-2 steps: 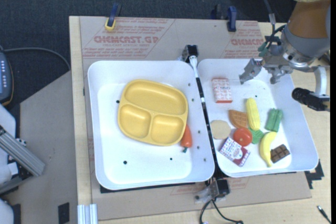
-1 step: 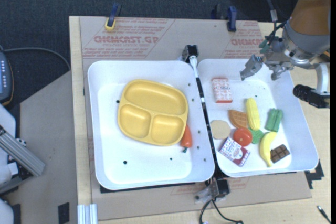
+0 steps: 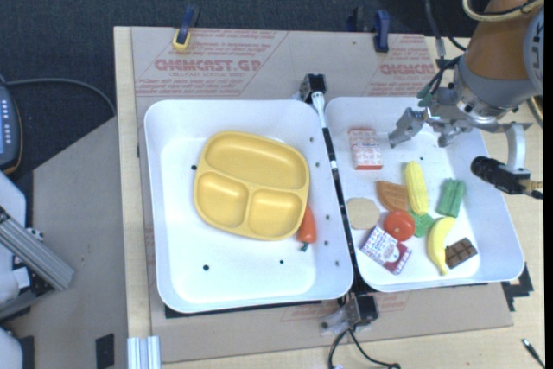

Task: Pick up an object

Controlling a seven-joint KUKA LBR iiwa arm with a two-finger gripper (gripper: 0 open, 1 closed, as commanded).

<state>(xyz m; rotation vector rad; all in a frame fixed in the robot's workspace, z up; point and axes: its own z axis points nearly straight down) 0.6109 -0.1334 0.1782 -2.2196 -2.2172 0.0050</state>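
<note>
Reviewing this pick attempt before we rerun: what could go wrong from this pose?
1. The toys in the right bin are packed tight: corn, tomato and banana touch or overlap, so a descent there may nudge neighbours or catch two.
2. The gripper hangs above bare floor near the pink packet, which lies flat and may slip out of a pinch.
3. The chili sits against the yellow plate, leaving little finger room.

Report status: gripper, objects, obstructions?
Gripper above right bin, holding nothing. Toy food lies untouched in that bin. Nothing in the way.
</note>
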